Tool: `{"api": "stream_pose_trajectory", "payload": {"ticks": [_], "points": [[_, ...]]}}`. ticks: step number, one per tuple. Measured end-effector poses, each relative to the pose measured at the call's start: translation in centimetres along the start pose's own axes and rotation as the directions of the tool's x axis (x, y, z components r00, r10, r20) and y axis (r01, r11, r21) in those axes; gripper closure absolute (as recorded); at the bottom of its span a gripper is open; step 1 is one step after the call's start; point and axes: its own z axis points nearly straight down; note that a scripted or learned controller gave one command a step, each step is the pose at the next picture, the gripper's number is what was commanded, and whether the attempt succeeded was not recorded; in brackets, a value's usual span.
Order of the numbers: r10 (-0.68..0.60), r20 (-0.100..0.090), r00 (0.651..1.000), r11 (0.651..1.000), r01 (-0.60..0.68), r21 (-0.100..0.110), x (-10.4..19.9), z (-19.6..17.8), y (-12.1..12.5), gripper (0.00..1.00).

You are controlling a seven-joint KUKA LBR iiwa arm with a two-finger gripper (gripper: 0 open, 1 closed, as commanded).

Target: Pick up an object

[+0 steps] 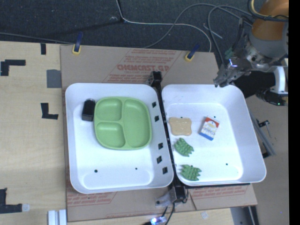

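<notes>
- Over at nine o'clock on the desk point(28, 139), the left bin point(79, 172) carries a green divided plate point(123, 123) with a small black block point(88, 110) touching its nine o'clock rim; both sit well apart from the arm.
- Between the two bins runs a dark hinge strip point(161, 125), and just to its three o'clock side the right bin point(243, 139) begins.
- Nearest that strip in the right bin lies a tan slice of toast point(180, 126), flat, roughly square, with no marked long axis.
- Below the toast, toward six o'clock, lie two green leafy pieces: the upper leaf point(183, 147) with its long axis running from ten to four o'clock, the lower leaf point(191, 172) lying nearer nine to three.
- Beside the toast at three o'clock, near but not touching, is a small red, white and blue carton point(209, 128), tilted so its long axis runs about one to seven o'clock.
- Up at the bin's one o'clock corner hangs the gripper point(221, 80), just outside the rim; whether the jaws are spread or pressed together cannot be told, since they are small and dark against the wiring, and nothing shows between them.
- From the jaws, the carton lies toward six o'clock and is the closest candidate; the toast lies toward seven o'clock, the leaves farther the same way.
- My judgement: the approach has not begun, and the move turns on travelling inward over the rim toward six o'clock, then turning the jaws across the carton's short side.
</notes>
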Motion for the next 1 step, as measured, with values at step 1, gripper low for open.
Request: {"api": "stream_pose_trajectory", "payload": {"ticks": [1], "points": [[-0.004,-0.002,1.0,1.0,0.004,0.006,5.12,0.18,-0.28,1.0]]}}
